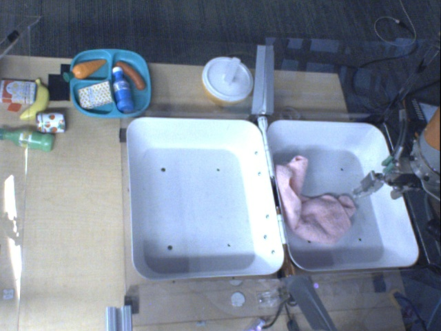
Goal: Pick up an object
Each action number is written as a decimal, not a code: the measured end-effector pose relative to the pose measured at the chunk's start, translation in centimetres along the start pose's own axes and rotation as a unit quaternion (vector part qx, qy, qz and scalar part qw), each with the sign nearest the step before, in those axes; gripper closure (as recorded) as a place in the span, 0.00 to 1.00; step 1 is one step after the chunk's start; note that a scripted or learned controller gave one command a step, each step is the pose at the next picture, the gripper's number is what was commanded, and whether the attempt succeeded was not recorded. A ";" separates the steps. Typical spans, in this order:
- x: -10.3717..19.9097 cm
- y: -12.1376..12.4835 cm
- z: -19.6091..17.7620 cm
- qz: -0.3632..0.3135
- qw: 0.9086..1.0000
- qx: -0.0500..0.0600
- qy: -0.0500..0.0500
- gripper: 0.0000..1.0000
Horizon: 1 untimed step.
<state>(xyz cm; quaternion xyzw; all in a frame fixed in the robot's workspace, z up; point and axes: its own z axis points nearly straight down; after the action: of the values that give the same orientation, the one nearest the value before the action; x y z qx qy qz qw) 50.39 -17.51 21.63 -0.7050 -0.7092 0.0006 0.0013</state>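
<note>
Here, the risks as they stand at this moment:

Cloth: a pink cloth lies crumpled in the right bin, along its left wall, with 1 flap reaching up toward the back and the bulk bunched near the middle of the floor.

Gripper: the gripper hangs over the right bin near its right wall, just beside the cloth's right edge; whether the tip touches the fabric cannot be told.

Fingers: too small and blurred to say whether they are apart or together; nothing is seen held between them.

Left bin: the left bin has only its bare white floor.

Risk 1: the gripper sits at the cloth's edge rather than over its bulk, so a close there would likely catch only a thin fold, or nothing.

Risk 2: soft fabric gives under pressure; a shallow pinch could slip out as the arm lifts.

Risk 3: a low descent could jam the fingers against the bin floor, since the cloth is thin at that edge.

Risk 4: the flap lying against the left wall could drag and pull the cloth free.

Bench: a blue tray and a white lid lie along the back edge, well apart from the work.
</note>
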 end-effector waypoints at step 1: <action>3.5 1.0 7.6 -0.030 1.000 0.001 0.000 0.00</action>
<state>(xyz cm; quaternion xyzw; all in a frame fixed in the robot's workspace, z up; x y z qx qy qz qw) 51.36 -13.96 13.98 -0.6833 -0.7302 0.0008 0.0020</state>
